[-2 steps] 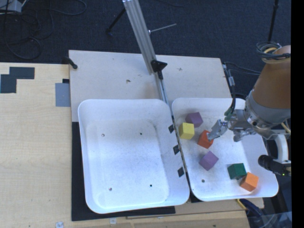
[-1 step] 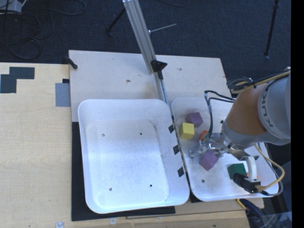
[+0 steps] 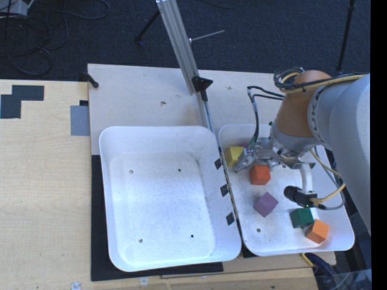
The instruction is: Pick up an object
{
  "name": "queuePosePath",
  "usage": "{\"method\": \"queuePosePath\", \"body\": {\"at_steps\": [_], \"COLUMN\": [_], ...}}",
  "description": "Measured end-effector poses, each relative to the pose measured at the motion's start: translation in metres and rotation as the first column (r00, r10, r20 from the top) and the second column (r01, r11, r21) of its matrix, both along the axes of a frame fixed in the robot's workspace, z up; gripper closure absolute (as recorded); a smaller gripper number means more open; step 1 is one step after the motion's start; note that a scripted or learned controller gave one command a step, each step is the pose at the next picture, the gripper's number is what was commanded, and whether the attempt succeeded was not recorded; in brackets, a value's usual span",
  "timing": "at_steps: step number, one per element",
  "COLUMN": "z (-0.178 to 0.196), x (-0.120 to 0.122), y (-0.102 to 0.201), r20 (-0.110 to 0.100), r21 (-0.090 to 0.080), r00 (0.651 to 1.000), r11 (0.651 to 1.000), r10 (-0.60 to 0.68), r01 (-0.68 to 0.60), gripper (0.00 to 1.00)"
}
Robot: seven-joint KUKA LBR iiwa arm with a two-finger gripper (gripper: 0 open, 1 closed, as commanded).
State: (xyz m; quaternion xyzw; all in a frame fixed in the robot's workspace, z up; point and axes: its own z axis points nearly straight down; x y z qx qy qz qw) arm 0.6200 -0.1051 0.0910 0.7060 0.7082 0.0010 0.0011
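Dark carpet with a few cables runs across the back, and in front of it you've got a pale bench (image 3: 145, 89) with a slanted aluminium rail (image 3: 181, 47) leaning over it. Two shallow white bins sit side by side on the bench – the left bin (image 3: 115, 139) and the right bin (image 3: 338, 240), with their inner walls touching down the middle.

Your arm (image 3: 338, 119) comes in from the right, orange band (image 3: 299, 110) above the wrist, and the gripper (image 3: 254, 159) hangs low over the upper part of the right bin. It sits right between the yellow block (image 3: 233, 156) and the red-orange cube (image 3: 260, 175), close to both. Honestly you can't tell from this angle whether the fingers are spread or closed – the wrist hardware and cables clutter that spot – and nothing reads as clearly held between them.

The other pieces lie lower in the same bin: a purple cube (image 3: 265, 204) near the middle, then a green block (image 3: 301, 217) and an orange block (image 3: 317, 230) just beside each other toward the lower right corner. A black cylindrical part (image 3: 299, 194) on the arm's cabling hangs just above the green block.
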Motion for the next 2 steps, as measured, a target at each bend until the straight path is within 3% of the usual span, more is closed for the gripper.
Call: {"method": "queuePosePath", "body": {"at_steps": [1,2], "z": [0.001,0.000], "x": [-0.060,-0.014], "y": [-0.014,0.007], "r20": [-0.004,-0.001], "r21": [0.000,0.000], "r00": [1.000,1.000], "r11": [1.000,1.000], "r10": [-0.005,-0.001], "r01": [0.005,0.001], "gripper": [0.00,0.00]}}
